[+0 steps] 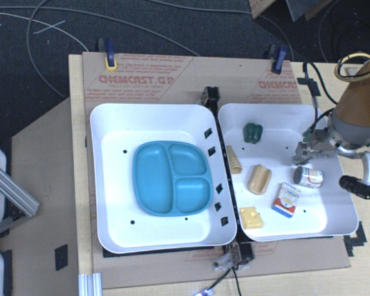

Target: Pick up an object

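the robot's hand (306, 160) is low in the right bin (339, 217), right above a small white can (309, 177). i cannot tell how its hand is set or if it touches the can. near the can are a red and white box (287, 200), a tan tube (259, 179), a yellow block (251, 217) and a green toy (253, 132). a blue plate (171, 177) sits in the left bin (111, 128).

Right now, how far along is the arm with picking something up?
Nothing looks lifted yet: the green piece, tan roll, small can, carton and yellow block all lie in the right bin. In hand: the gripper sits low just above the can. Left: closing on something and raising it. The blue tray rests in the left bin.
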Motion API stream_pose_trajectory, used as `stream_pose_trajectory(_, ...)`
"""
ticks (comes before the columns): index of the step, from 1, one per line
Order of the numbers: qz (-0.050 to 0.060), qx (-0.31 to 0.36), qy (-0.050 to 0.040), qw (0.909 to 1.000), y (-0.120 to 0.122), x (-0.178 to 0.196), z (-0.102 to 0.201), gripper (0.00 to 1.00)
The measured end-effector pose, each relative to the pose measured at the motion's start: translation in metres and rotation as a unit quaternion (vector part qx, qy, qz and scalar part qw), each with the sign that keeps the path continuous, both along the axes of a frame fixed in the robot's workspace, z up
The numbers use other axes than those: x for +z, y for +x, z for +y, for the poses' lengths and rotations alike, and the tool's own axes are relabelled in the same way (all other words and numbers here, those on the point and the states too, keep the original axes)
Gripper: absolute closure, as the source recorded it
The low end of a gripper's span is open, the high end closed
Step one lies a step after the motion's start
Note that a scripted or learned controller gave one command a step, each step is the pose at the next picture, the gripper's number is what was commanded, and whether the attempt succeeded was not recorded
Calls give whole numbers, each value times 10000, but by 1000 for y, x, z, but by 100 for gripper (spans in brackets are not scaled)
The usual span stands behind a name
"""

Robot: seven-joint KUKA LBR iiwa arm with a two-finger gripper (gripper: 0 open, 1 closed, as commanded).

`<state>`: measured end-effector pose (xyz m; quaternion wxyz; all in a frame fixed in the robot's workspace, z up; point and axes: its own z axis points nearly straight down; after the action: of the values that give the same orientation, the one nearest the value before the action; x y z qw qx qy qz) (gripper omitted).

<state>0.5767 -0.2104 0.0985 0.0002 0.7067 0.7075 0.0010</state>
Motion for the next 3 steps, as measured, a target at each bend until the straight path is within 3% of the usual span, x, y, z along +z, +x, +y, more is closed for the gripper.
stream_pose_trajectory(3, -36, 4, -20, 10000, 5, 191, 5, 100)
